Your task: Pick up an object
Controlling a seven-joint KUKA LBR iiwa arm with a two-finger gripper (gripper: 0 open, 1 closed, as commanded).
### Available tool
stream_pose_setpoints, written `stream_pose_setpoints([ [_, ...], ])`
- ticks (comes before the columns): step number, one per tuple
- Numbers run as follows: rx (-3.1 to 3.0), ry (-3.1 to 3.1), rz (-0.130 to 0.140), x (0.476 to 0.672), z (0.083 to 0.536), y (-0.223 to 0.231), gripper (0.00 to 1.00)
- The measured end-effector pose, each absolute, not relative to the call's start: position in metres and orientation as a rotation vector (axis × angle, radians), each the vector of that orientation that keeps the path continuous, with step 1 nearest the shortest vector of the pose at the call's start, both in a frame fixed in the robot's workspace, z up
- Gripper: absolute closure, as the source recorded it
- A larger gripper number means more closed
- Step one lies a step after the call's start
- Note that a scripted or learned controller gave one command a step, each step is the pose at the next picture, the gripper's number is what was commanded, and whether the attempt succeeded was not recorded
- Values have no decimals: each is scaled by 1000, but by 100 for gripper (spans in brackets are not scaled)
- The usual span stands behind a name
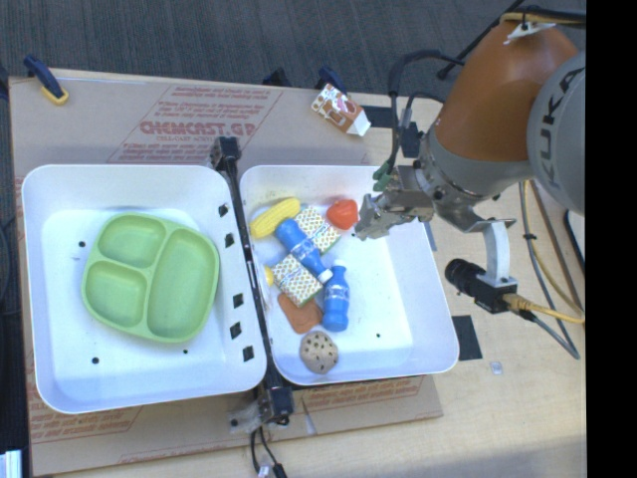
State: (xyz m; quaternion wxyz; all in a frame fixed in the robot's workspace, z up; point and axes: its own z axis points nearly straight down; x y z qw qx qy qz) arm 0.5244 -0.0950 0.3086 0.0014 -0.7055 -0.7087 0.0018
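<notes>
The right bin [418, 312] holds a heap of small things: a yellow banana [274, 216], a blue bottle [302, 247], a second blue bottle [336, 299], two checkered boxes [297, 279], a red-orange ball [343, 212], a brown flat piece [299, 314] and a speckled cookie [318, 351]. My gripper [370, 223] hangs over the bin's upper right part, just right of the red-orange ball. Its tip is dark and partly hidden under the wrist.
The left bin [60, 347] holds a green divided plate [151, 278]. A small red and white carton [339, 110] lies on the cardboard behind the right bin. Cables and a black fitting [480, 285] sit right of the bin.
</notes>
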Motion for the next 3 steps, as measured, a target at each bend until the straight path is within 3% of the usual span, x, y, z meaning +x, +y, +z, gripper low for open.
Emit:
stream_pose_setpoints([
  [1,-2213,-2227,5,478,277,-92,100],
  [2,-2210,-2230,4,477,277,-58,100],
  [3,-2212,-2228,4,477,277,-58,0],
])
